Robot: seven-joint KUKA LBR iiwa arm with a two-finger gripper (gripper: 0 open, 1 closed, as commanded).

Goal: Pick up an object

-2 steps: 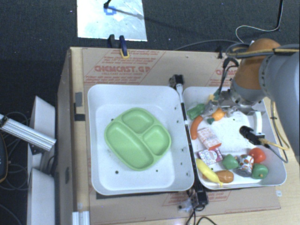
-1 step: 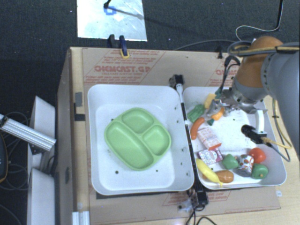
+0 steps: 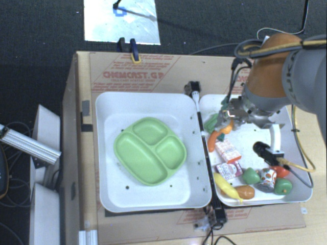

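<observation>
My gripper [image 3: 226,119] hangs low over the upper left part of the right bin [image 3: 296,195], under the grey arm with its orange band. Just beneath and left of it lie an orange carrot [image 3: 216,135] and a green leafy piece [image 3: 210,122]. The gripper's body hides its tips, and the carrot's upper end sits right at them. A white and red carton [image 3: 227,150] lies just below the carrot.
The left bin [image 3: 110,193] holds a green divided plate [image 3: 149,150]. Along the right bin's front lie a small packet [image 3: 229,170], a yellow banana [image 3: 225,186], a brown piece [image 3: 245,191], a green pepper [image 3: 250,176], a small can [image 3: 268,177] and a green fruit [image 3: 283,187].
</observation>
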